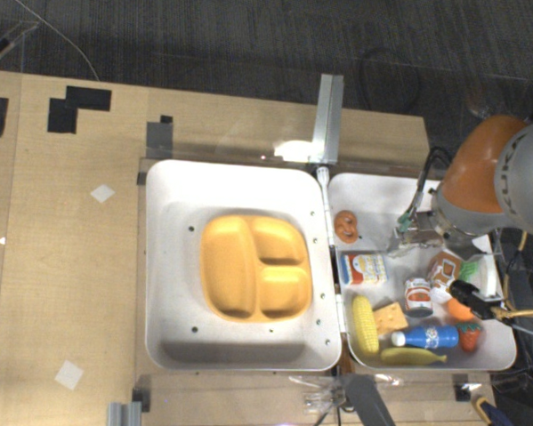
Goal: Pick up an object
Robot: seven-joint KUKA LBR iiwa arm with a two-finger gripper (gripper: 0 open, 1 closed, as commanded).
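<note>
Gripper (414,231) low near right bin's (375,188) back edge, grip state impossible to tell, objects (410,315) crowded along front edge — risked nudging neighbours or closing on nothing amid such tight packing.

Robotics lab: wooden bench (59,268), two white bins (158,246).

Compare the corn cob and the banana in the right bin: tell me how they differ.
The corn cob lies lengthwise up the bin's left wall, while the banana lies crosswise along the near wall. The corn cob looks thick, straight and bumpy; the banana is slimmer, smooth and slightly curved. The corn cob sits beside the cheese wedge; the banana lies just below the blue bottle. Both are yellow toy foods in the right bin.
</note>
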